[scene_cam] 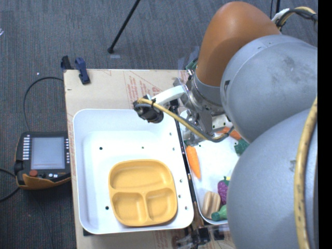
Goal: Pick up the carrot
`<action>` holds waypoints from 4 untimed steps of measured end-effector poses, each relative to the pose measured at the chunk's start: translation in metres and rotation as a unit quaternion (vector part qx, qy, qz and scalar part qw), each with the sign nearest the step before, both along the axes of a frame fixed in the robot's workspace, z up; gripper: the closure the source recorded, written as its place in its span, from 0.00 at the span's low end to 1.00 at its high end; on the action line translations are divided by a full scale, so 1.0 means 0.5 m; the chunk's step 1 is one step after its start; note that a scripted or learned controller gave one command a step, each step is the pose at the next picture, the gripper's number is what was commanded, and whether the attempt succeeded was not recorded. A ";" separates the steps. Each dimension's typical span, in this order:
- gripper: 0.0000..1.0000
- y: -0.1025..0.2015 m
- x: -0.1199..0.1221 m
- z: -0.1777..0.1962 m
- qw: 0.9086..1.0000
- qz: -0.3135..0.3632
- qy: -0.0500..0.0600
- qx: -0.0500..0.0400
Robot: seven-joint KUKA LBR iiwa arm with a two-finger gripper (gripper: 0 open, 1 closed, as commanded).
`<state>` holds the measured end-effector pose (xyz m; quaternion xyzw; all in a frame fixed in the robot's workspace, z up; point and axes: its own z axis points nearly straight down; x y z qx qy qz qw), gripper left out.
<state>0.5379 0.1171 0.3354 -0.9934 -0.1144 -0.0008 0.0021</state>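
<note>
A handheld control pad [44, 158] lies on the dark floor at the far left, off the bench. On the brown board [119, 87] near its back left corner sits a blue clamp [81, 70]. The left bin [91, 139] holds a yellow divided plate [142, 192] toward its front.

The gripper [199, 119] hangs over the back of the right bin [220, 147], close to the wall shared by the two bins, with a yellow cable [171, 114] looping past it. Whether it is open or closed cannot be told, since the wrist and cable cover it.

The carrot [193, 161] lies in the right bin, just below the gripper and toward the front, along the bin's left wall, free of any grasp. Farther front lie a tan bread-like piece [210, 203], purple grapes [223, 190] and a green item [220, 212]. The grey arm [270, 139] covers the right side.
</note>
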 end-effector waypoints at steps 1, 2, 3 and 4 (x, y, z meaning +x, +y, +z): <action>1.00 0.219 -0.070 -0.166 0.999 0.053 0.009 -0.002; 1.00 0.254 -0.079 -0.457 0.994 0.113 -0.009 0.001; 1.00 0.093 -0.102 -0.161 0.982 0.189 -0.002 -0.001; 1.00 0.035 -0.133 -0.436 0.995 0.096 0.011 -0.003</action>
